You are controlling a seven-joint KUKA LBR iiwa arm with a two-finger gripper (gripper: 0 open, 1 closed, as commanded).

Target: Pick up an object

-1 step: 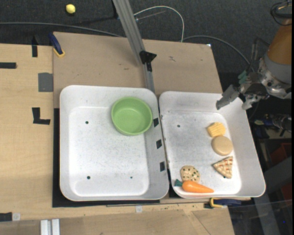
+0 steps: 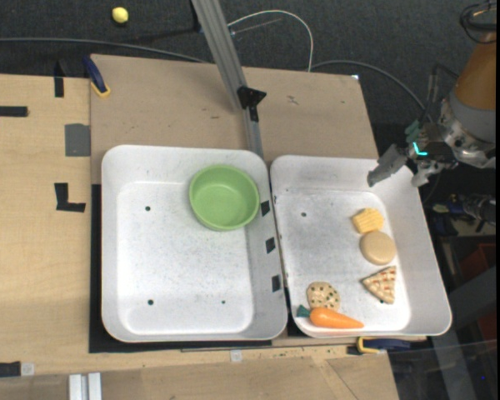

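The right bin [image 2: 317, 182] holds a yellow ridged piece [image 2: 367, 220], a round tan bun [image 2: 377, 247], a pizza slice [image 2: 381, 284], a speckled cookie [image 2: 322, 294] and an orange carrot [image 2: 337, 318] at the front rim. In the left bin [image 2: 133, 223] a green bowl [image 2: 224, 197] sits at the back right. My gripper [image 2: 402, 169] hovers over the right bin's back right corner, above and behind the yellow piece. It looks open, with nothing between its fingers.
A slanted metal pole [image 2: 221, 40] ends at a bracket behind the seam between the bins. Cables run across the dark floor at the back, where a small yellow ball [image 2: 120, 14] lies. A blue clamp [image 2: 97, 77] grips the board's back left corner.
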